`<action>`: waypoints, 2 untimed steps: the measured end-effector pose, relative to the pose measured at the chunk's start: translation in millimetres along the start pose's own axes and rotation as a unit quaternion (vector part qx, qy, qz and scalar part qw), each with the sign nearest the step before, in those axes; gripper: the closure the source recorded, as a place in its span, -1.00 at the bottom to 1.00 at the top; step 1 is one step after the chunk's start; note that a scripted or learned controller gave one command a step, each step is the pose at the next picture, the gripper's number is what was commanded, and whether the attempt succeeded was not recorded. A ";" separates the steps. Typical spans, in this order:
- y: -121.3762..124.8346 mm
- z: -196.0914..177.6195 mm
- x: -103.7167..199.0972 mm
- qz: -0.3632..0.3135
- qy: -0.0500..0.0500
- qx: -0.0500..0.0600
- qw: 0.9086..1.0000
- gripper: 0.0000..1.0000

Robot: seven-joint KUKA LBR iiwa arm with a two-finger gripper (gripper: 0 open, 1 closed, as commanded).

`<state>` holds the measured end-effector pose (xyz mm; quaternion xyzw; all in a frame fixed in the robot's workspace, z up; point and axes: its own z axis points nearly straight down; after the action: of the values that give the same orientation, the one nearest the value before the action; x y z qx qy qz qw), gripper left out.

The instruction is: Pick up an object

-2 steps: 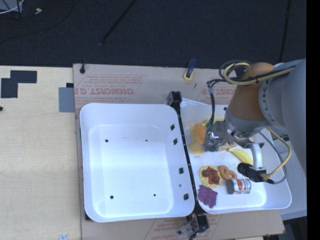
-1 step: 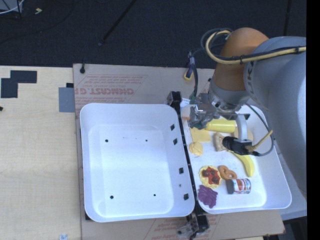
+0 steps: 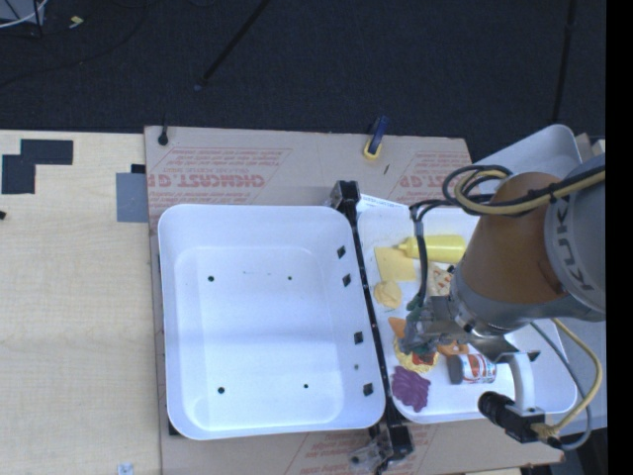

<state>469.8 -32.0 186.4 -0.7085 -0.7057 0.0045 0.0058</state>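
The gripper (image 3: 423, 336) is down in the right bin (image 3: 554, 389), low among the clutter near that bin's left wall; the wrist above it hides the tips, so I cannot tell how it is set or whether it has anything.

Right around it lie the candidates. Just at its 6 o'clock, a purple object (image 3: 410, 388), lumpy and matte, looks soft or rubbery and light; it lies apart from the rest on bare bin floor, so a pinch across its narrow waist seems the easiest take. At the gripper's 3 o'clock, close beside it, a small can (image 3: 475, 368) with a red and white label lies on its side: stiff, smooth, likely to roll or slip, best taken across its round body. Orange and yellow bits (image 3: 415, 356) crowd directly under the gripper, too tangled to tell apart. At 12 o'clock a yellow bottle-like thing (image 3: 427, 253) lies flat, with a paler yellow lump (image 3: 387, 293) at about 11; both look like light plastic, the bottle wide and best gripped at its neck end.

Farther out at 9 o'clock sits the left bin (image 3: 257, 325), divided from the right one by a black clipped rail (image 3: 361, 305). Grey arm and orange band (image 3: 504, 255) loom at 2 o'clock.
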 end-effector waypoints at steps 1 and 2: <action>5.1 -9.9 62.2 -0.005 0.000 -0.006 1.000 1.00; 102.6 -78.3 102.1 -0.005 0.000 -0.012 1.000 1.00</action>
<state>574.0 69.6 263.5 -0.7052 -0.7090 -0.0040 -0.0032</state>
